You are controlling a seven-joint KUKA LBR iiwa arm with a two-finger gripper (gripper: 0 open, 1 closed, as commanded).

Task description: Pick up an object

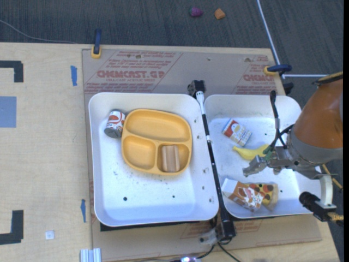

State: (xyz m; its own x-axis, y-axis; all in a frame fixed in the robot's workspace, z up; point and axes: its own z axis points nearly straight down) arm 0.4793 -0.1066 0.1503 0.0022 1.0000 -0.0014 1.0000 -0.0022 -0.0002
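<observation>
Yellow banana (249, 152) partly hidden under the tool (260, 165).

A yellow banana (250, 152) is seen lying flat in the right bin (218, 146), between a small red-and-white carton (236, 132) above it and a flat pizza box (252, 194) tilted below it.

The gripper (260, 164) hangs over the right bin (289, 111), right by the yellow banana (248, 152).
</observation>
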